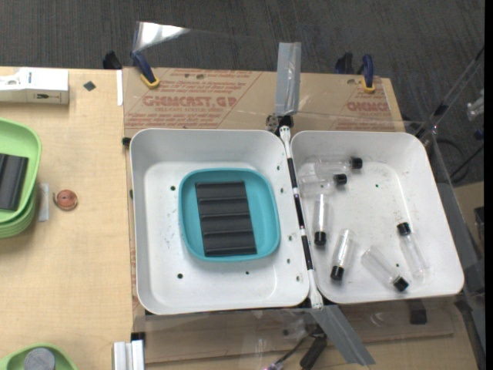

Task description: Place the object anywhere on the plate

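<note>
Clear vials [340, 253] are scattered in the right bin [431, 284]; the teal plate [266, 206] waits left. No vial is yet grasped; the tool's state cannot be told.

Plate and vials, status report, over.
Plate in left bin, bearing a dark ribbed block. Vials loose in right bin. None on plate yet.

Bench [69, 284] bears two white bins [154, 284] (side by side) on cardboard [231, 99].
</note>
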Available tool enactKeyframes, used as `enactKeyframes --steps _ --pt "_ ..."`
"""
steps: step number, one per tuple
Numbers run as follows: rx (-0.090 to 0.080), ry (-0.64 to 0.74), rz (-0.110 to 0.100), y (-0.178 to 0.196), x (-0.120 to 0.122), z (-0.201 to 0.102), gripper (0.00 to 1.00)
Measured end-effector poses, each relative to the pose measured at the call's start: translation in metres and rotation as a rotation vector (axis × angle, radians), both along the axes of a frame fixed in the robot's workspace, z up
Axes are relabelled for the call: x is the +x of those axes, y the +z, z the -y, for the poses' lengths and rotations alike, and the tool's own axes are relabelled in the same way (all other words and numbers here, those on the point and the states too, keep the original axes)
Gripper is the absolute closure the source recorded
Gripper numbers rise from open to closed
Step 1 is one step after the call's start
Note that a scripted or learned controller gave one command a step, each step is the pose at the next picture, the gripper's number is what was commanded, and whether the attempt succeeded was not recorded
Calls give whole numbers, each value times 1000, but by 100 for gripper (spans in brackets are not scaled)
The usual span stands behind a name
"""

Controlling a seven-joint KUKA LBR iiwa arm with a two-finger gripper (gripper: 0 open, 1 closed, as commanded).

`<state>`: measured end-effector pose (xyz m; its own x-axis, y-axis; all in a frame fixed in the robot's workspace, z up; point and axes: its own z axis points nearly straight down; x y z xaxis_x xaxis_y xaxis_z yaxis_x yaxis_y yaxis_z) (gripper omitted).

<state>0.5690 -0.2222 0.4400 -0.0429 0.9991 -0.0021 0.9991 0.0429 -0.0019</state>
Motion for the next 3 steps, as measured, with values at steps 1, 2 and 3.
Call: enactKeyframes --steps 1,2,3 --pt "0 0 0 0 0 0 0" --pt "1 -168 -2 -116 -79 0 0" --pt "0 -310 0 -2 -90 -16 0"
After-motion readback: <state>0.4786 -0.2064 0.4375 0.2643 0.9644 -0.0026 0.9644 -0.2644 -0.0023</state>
